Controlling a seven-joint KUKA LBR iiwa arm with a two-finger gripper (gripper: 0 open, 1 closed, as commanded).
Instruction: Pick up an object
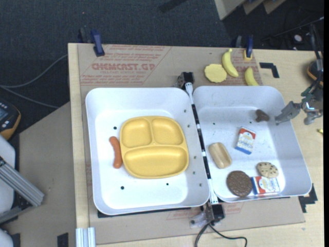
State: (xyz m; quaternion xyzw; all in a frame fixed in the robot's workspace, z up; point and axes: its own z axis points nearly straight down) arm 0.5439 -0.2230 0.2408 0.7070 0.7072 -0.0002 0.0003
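Observation:
The right bin (288,153) holds a tan bread roll (220,155), a small white, blue and red carton (246,140), a dark round cookie (239,183), a pale chip cookie (267,169), a flat red and white packet (266,186) and a small brown lump (262,116). My gripper (298,113) hangs at the far right, over that bin's right rim and just right of the brown lump. Its fingers stand apart with nothing between them.
The left bin (103,189) holds a yellow divided plate (153,147) with an orange sausage (116,152) beside it on the left. Behind the right bin, on the bench, lie two toy bananas (230,63) (251,76) and a yellow disc (216,73).

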